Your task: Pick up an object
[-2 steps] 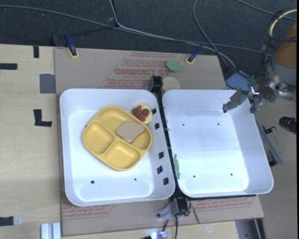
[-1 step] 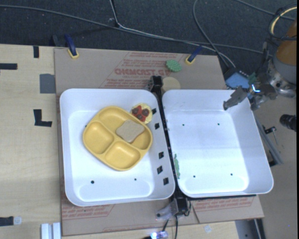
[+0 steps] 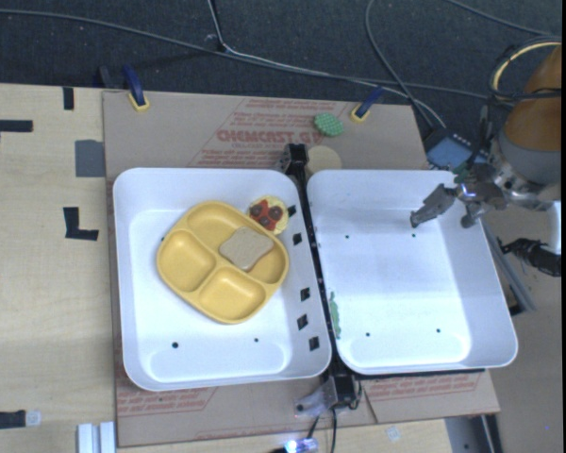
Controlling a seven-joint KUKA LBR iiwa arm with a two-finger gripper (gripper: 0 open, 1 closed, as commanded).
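Note:
A yellow divided plate (image 3: 222, 260) lies in the left bin (image 3: 141, 196). A tan slice of toy bread (image 3: 246, 247) rests on the plate's middle. At the plate's upper right edge sits a small red and dark piece on a yellow base (image 3: 269, 213). My gripper (image 3: 441, 219) hangs over the upper right part of the right bin (image 3: 481, 347), far from the plate. Its fingers stand open with nothing between them.
A small green bit (image 3: 332, 306) clings to the right bin's left wall. Behind the bins a green dotted object (image 3: 328, 124) lies on the cardboard beside a round tan disc (image 3: 324, 158). Cables run across the dark floor at the back.

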